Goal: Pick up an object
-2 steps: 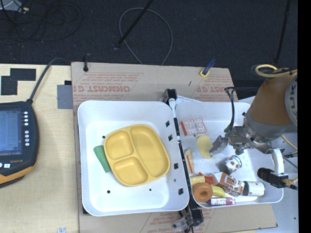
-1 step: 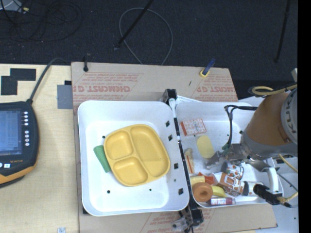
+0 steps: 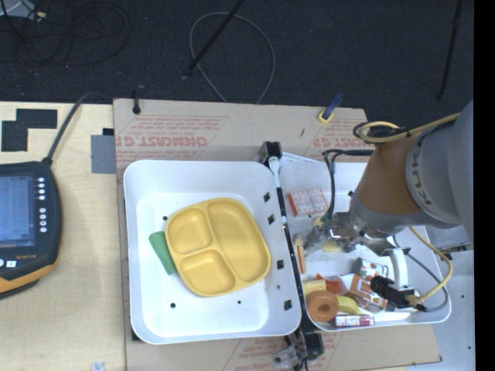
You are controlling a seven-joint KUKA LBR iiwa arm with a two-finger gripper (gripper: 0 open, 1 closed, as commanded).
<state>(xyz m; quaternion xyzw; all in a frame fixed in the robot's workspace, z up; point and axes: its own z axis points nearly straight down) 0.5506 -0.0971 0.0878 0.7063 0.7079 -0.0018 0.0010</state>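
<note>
The arm [image 3: 410, 180] overhangs the right bin [image 3: 441, 309], hiding much of it. The left bin [image 3: 143, 192] holds a yellow divided plate [image 3: 216, 246] over a green item [image 3: 162, 251]. The gripper [image 3: 334, 236] sits above a clutter: orange ring [image 3: 322, 306], small packets. Finger state cannot be told.

bins [image 3: 155, 184]: smooth white plastic
tray [image 3: 218, 246]: glossy yellow plastic
bench [image 3: 232, 130]: matt printed cardboard
arm [image 3: 433, 176]: smooth grey casing
</note>
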